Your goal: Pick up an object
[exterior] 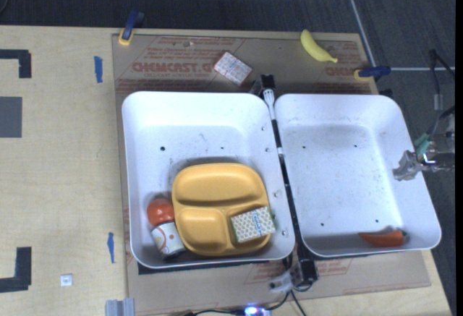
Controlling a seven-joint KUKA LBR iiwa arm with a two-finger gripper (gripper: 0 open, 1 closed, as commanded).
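The orange object (pixel 381 238) lies against the lower wall of the right bin (pixel 340 119), so the gripper (pixel 414 163) at the frame's right edge, finger state indiscernible, should probably descend clear of that wall.

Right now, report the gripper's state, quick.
Two-finger gripper: at the right edge of the right-hand shallow white bin; open or shut cannot be told, and no object shows in it.
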